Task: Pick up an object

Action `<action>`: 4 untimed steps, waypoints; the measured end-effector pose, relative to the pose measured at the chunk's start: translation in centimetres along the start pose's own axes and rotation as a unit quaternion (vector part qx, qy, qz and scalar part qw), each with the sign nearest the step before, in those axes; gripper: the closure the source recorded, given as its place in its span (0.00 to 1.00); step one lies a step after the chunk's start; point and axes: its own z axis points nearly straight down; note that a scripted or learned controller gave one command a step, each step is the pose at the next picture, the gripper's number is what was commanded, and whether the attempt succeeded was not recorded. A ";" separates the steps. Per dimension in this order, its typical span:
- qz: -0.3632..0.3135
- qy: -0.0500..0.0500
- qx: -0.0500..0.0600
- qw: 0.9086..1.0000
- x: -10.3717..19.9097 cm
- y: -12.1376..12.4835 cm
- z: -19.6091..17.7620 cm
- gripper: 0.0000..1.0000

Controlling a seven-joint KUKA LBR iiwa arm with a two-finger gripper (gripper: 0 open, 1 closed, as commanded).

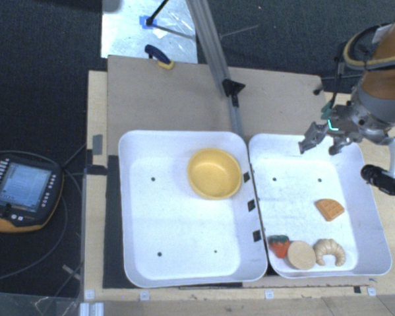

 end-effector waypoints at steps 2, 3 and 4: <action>0.000 0.000 0.002 1.000 0.8 0.3 4.7 0.00; 0.000 0.000 0.002 1.000 0.9 1.0 9.1 0.00; 0.000 0.000 0.003 1.000 1.0 0.5 15.3 0.00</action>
